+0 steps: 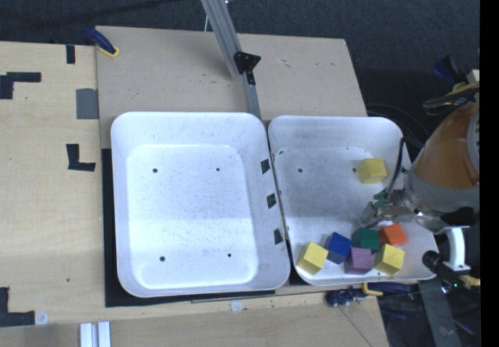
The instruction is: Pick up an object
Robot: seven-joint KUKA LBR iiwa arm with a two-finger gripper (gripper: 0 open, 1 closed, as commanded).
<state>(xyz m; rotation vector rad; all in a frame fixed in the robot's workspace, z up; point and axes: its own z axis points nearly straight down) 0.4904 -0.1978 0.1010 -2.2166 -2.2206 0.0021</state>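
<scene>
The right bin [327,135] holds several small blocks near its front right corner: a yellow one [313,256], a blue one [339,246], a green one [365,239], a purple one [360,259], an orange one [394,235] and another yellow one [391,258]. A further yellow block [372,170] lies alone farther back. My gripper [380,209] reaches in from the right and hangs low just behind the green and orange blocks. No block shows between its tips.
The left bin [187,131] sits beside the right one. A grey metal pole [222,22] slants over the bench toward the gap between the bins. A blue and yellow tool [101,41] lies at the bench's far left corner.
</scene>
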